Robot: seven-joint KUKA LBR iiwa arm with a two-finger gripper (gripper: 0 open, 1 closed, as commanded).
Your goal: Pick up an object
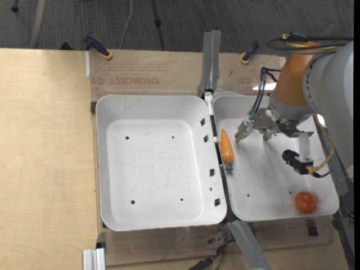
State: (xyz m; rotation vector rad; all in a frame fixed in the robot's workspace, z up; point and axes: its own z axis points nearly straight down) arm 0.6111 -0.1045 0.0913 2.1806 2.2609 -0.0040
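Carrot [226,146] just left of hand [254,133], apart.

I see my gripper [254,131] over the right bin [264,204], in its far half. The carrot [226,146] lies just left of it, along that bin's left wall. The tomato [305,202] sits nearer the camera and to the gripper's right, by the near-right corner. The left bin [112,151] lies farther left, beyond the carrot.

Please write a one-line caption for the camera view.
Gripper over the right bin, near a carrot and a tomato.
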